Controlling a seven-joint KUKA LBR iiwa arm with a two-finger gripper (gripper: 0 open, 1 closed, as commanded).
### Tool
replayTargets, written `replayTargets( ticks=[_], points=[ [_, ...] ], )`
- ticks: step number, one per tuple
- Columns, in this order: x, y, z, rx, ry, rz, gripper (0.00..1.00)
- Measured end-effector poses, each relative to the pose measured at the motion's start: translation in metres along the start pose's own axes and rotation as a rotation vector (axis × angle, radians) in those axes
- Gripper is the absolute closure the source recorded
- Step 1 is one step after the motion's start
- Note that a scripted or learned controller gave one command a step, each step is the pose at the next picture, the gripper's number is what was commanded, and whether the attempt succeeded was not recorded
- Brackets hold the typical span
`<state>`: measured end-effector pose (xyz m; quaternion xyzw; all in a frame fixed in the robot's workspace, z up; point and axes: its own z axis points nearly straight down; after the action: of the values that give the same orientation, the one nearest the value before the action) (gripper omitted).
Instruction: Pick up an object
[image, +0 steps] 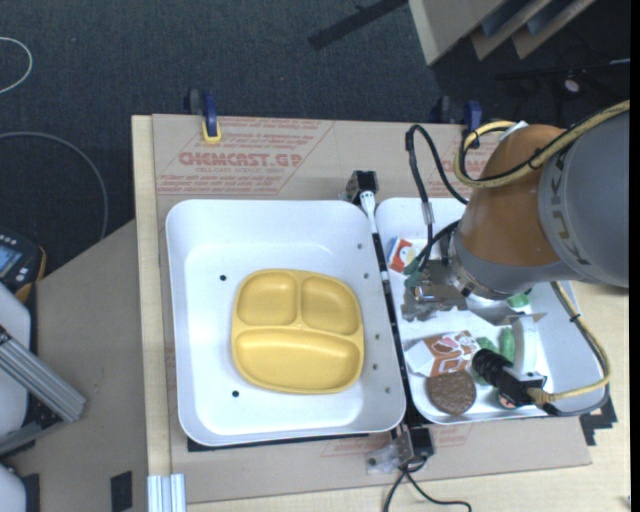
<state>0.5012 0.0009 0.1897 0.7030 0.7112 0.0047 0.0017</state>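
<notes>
My gripper (426, 298) hangs low over the left part of the right bin (572, 345), beneath the arm's orange band. Just under it and a little toward the front lies a red and white packet (452, 347). A brown round disc (452, 392) rests at the bin's front left. A green object (509, 345) lies to the right of the packet. Another packet with orange and green print (402, 255) sits behind the gripper near the bin's left wall. The arm hides the middle and back of this bin.
The left bin (195, 300) holds a yellow divided plate (298, 330) in its middle. A ridge where the two bins meet (388, 300) runs just left of the gripper. Brown cardboard (240, 150) lies behind the bins.
</notes>
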Motion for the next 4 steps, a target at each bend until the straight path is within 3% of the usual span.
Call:
replayTargets(
  ticks=[1,2,3,4],
  points=[
    [0.061,0.006,-0.088,-0.002,0.0,0.002,1.0],
    [0.182,0.0,-0.189,-0.004,0.004,-0.004,1.0],
    [0.184,-0.02,-0.135,0.017,-0.006,0.01,1.0],
    [0.225,0.088,-0.065,0.003,-0.004,0.008,1.0]
  ],
)
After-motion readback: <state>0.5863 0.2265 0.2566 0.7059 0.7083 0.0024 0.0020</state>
